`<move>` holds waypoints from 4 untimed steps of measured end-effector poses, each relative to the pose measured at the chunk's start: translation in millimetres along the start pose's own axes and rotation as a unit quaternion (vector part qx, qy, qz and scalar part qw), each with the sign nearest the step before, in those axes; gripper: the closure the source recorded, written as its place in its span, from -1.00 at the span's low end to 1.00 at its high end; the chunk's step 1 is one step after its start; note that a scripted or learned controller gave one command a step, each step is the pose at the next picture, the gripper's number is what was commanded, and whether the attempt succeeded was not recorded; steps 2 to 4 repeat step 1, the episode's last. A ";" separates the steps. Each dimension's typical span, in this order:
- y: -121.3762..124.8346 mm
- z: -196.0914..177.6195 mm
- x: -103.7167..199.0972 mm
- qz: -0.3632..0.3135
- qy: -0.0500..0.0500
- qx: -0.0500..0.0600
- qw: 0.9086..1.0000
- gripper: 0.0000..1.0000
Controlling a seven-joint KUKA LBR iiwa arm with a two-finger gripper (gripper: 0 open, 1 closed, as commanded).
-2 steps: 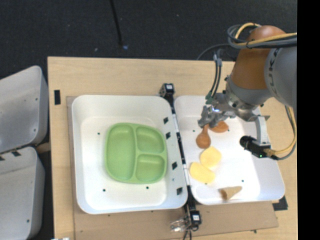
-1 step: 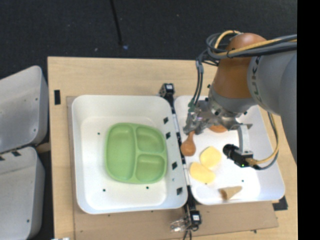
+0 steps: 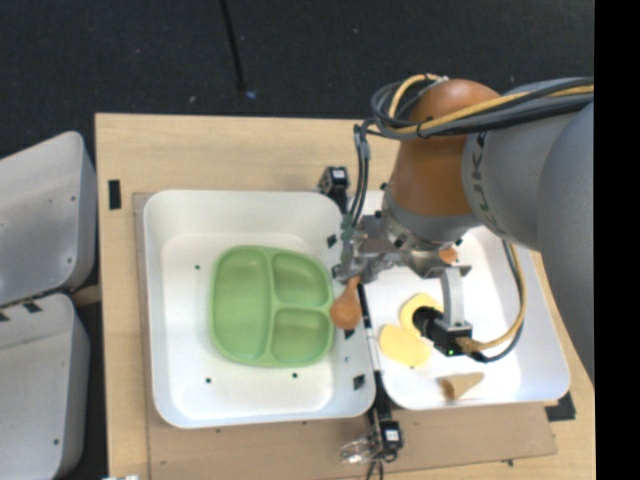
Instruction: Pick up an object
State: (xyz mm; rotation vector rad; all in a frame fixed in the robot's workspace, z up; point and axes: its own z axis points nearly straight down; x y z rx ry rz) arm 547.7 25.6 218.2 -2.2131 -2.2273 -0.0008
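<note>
A light wooden table (image 3: 120,148) stands on a dark floor and carries two shallow white bins side by side. The left bin (image 3: 165,388) contains one green plate (image 3: 270,303) with three compartments, lying flat near the bin's centre. The right bin (image 3: 530,368) contains a flat yellow piece (image 3: 402,345) near its front-left corner, a tan cone-shaped piece (image 3: 462,385) lying on its side close to the front edge, and a small orange item (image 3: 448,254) toward the back edge, partly hidden under the arm. The arm reaches over the right bin, and the hand (image 3: 352,263) is positioned above the divide between the two bins, toward the back half. A rounded brown object (image 3: 345,312) sits directly below the hand at the right edge of the left bin, just beside the right rim of the green plate. Whether the hand is apart, together or clamped on the brown object cannot be told from this view, as the wrist covers it.
</note>
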 end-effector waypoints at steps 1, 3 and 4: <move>-21.7 -11.5 52.7 0.000 0.000 0.000 1.000 1.00; -21.7 -11.5 52.7 0.000 0.000 0.000 1.000 1.00; -21.7 -11.5 52.7 0.000 0.000 0.000 1.000 1.00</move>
